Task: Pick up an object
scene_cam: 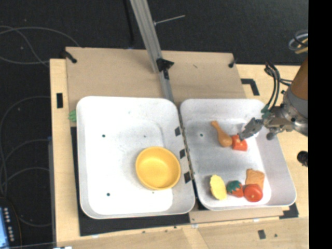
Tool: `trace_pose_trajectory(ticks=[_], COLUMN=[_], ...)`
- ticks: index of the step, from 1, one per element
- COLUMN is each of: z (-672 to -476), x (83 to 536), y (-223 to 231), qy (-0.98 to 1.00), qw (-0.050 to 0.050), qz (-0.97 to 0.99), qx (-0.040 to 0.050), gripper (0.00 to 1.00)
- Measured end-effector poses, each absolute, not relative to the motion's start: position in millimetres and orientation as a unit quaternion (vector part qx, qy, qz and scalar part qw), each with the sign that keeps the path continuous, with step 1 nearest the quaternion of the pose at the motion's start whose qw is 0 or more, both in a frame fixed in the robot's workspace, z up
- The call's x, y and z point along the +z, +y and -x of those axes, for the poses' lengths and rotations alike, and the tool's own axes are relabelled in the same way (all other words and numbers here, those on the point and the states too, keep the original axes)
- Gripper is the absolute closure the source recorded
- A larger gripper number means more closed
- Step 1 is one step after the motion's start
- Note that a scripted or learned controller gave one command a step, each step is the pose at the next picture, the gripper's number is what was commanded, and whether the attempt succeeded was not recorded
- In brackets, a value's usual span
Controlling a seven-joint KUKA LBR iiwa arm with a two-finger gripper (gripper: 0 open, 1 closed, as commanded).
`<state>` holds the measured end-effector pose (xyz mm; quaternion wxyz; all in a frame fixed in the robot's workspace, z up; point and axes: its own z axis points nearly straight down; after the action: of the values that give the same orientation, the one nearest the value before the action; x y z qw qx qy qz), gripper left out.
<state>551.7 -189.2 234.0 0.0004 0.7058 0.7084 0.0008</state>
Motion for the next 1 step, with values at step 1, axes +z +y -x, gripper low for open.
trace_pose_trajectory(ticks=[1], z=[-551.8], x=[234.0], y=[-189.1], qy=[0.708], qw=[0.000], qz=[-0.706], qx=[0.0010], gripper=[0.00])
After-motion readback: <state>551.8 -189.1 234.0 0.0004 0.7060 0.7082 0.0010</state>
